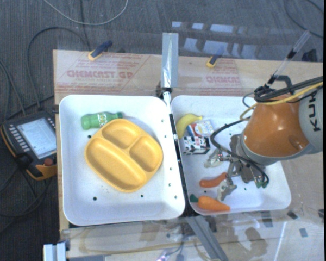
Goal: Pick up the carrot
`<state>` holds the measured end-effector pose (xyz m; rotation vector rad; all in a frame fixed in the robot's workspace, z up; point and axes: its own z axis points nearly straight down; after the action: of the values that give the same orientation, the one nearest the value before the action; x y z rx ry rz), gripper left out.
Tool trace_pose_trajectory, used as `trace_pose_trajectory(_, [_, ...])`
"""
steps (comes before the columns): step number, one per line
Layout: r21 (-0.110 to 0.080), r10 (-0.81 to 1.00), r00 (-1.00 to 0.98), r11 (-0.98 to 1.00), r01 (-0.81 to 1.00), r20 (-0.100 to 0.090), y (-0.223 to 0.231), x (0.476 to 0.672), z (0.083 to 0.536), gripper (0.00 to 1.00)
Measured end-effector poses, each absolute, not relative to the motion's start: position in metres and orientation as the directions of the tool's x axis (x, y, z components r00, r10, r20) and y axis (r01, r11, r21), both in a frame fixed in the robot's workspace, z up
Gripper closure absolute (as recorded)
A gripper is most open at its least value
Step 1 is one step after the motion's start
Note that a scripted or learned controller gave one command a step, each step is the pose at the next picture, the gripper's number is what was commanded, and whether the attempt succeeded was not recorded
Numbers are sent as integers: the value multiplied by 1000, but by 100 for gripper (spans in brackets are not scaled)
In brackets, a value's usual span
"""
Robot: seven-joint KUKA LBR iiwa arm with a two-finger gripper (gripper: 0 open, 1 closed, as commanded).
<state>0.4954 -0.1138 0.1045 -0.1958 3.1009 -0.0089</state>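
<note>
Carrot lies at the near edge of the right bin, green top toward the divider. Just behind it the gripper hangs with fingers spread, nothing between them, beside an orange-red chili-like piece. Judged step: approach. Next comes a short shift nearward, then descent and closing. Farther back lie a banana and a small carton; in the left bin, a yellow 3-section plate and a green bottle.

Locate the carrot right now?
In the camera view the carrot lies in the right bin, against its near-left corner, just below the hand and an orange-red item.
</note>
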Motion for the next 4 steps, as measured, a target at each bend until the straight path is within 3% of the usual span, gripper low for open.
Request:
trace_pose_trajectory(1, [-7,-124,-992,992,-124,-34,-113,496,114,100])
trace_pose_trajectory(2, [3,197,-980,980,197,-3,-70,541,206,100])
trace_pose_trajectory(3, [1,-101,-995,995,-101,-5,-62,637,196,100])
trace_pose_trajectory(4, [2,-14,-1000,1000,-14,-6,-128,670,203,100])
